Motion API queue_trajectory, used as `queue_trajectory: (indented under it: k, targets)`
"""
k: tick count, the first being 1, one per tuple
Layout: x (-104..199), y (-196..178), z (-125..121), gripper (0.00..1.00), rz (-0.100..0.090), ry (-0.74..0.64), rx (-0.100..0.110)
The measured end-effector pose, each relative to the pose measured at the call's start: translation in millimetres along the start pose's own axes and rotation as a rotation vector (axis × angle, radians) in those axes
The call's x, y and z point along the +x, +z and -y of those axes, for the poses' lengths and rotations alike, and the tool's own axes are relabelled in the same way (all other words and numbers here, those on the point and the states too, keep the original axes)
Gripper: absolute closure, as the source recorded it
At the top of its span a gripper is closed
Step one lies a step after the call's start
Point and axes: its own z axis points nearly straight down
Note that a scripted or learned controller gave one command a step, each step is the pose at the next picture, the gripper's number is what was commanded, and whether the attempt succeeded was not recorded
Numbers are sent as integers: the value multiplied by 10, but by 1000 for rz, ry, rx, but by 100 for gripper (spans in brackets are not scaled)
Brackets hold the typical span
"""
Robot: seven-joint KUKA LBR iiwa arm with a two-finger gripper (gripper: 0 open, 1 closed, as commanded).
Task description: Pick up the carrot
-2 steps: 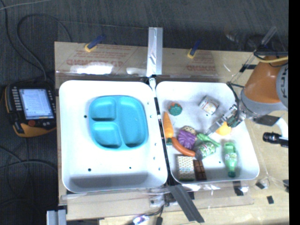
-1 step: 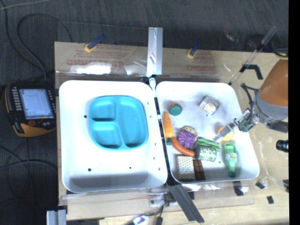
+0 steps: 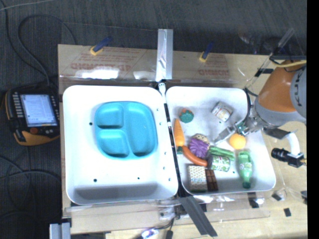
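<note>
Item: carrot point(image 3: 178, 135), lying lengthwise along the right bin's point(image 3: 259, 183) dividing wall, well apart from the jaws, across the bin from them.
Gripper point(image 3: 228, 132): low over the right bin's far side, just beside the lemon point(image 3: 238, 142); whether the jaws are released or clenched, you cannot tell, and nothing shows between them.
Neighbours: red pepper point(image 3: 195, 156) and purple cabbage point(image 3: 199, 146) sit between jaws and carrot.
Handling: you do best to cross above them, turn the jaws across the carrot's width, and descend mid-length, keeping off the wall.
</note>
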Motion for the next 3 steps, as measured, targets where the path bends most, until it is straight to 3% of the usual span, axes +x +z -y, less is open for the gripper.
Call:
queue_trajectory:
  k: [1,2,3]
  targets:
    - [40,-708,378,0,7,141,13]
    - [-6,-69,-16,0,-1,272,6]
    - [-15,-44,-80,0,-3,383,-1]
